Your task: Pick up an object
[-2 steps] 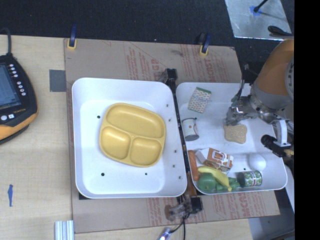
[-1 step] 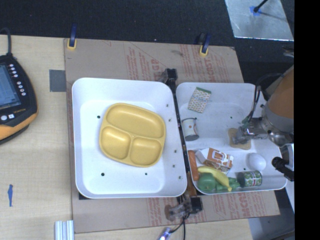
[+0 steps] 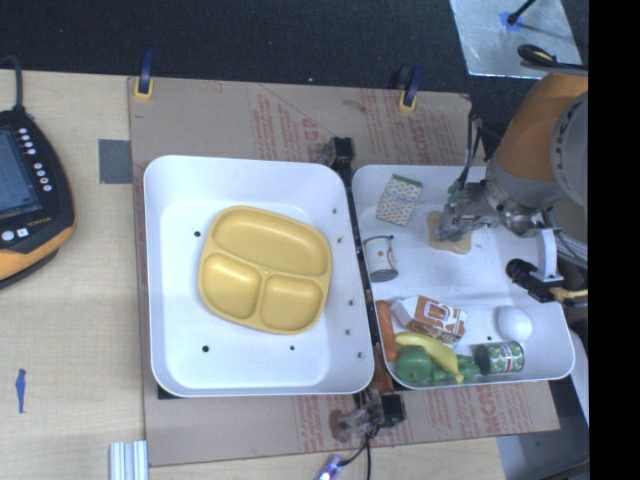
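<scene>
Reaching in from the right edge of the camera view, the grey arm with its orange band (image 3: 540, 118) is seen above the right bin (image 3: 400, 175), with the gripper (image 3: 455, 223) lowered over the bin's upper middle part. Directly beneath the gripper, a small tan block (image 3: 447, 238) is seen on the bin floor; whether it is touched cannot be told, and the state of the gripper cannot be told either, since it is seen from above and blurred.

To the left of the gripper, near it, a green-patterned card (image 3: 399, 200) is lying flat. Below and to the left, a small can (image 3: 380, 258) is placed by the bin's left wall. Further below the gripper, along the bin's near side, an orange carrot (image 3: 385, 324), an orange-and-white box (image 3: 439, 320), a yellow banana (image 3: 428, 350), a green pepper (image 3: 415, 368), a white egg (image 3: 514, 323) and a green-labelled can (image 3: 499, 358) are gathered.

Well to the left of the gripper, in the left bin (image 3: 170, 268), a yellow divided plate (image 3: 265, 268) is lying.
</scene>
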Controlling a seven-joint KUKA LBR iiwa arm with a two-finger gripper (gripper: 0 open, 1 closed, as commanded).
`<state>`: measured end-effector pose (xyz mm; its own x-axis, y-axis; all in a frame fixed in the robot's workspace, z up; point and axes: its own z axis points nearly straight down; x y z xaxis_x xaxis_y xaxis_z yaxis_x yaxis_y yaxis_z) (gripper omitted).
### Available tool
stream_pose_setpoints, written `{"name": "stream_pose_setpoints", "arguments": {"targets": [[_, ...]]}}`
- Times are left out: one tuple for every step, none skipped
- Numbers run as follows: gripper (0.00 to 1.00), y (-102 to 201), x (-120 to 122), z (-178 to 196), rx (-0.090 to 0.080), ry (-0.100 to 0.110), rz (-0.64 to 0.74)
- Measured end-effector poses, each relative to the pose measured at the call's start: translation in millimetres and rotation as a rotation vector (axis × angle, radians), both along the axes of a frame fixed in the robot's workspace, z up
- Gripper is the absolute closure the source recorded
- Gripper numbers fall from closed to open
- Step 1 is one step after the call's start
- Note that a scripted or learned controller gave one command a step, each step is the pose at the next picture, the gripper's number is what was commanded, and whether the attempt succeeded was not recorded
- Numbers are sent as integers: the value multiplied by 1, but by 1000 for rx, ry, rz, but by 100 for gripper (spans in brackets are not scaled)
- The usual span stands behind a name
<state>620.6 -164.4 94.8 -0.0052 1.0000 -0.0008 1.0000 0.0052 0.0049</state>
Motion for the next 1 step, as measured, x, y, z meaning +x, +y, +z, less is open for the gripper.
{"name": "stream_pose_setpoints", "arguments": {"targets": [[100, 3, -25, 0, -3, 2, 0]]}}
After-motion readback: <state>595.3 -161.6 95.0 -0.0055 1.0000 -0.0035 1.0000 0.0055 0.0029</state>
